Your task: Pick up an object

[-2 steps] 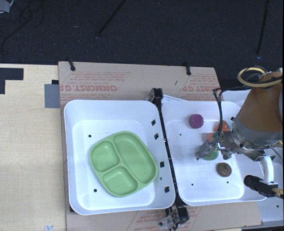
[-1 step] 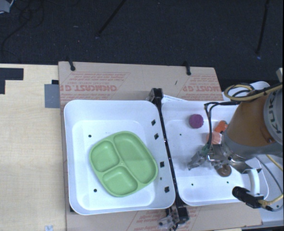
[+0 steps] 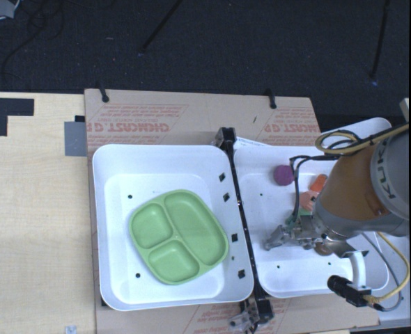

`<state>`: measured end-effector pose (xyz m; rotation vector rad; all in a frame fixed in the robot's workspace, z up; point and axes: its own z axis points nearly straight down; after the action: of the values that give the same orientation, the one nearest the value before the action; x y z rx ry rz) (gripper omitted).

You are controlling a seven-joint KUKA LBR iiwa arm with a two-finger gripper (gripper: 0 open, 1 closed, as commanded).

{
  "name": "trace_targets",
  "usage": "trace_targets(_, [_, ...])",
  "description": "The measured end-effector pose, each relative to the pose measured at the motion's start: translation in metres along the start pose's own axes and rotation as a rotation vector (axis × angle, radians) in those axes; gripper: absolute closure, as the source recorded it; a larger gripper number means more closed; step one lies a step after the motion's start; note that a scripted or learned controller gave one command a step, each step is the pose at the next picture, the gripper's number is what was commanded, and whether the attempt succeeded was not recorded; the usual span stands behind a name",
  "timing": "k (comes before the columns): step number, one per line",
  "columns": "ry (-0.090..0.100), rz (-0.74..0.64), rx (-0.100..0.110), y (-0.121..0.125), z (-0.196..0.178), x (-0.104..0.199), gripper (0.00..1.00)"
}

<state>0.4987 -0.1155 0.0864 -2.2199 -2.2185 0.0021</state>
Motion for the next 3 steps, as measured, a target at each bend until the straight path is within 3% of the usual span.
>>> trace_targets(1, [0.000,0.006,-0.002,0.001,-0.012,-0.001,1.00])
trace_targets(3, [-0.001,-0.002,-0.006,0.002,-0.133,0.008,1.00])
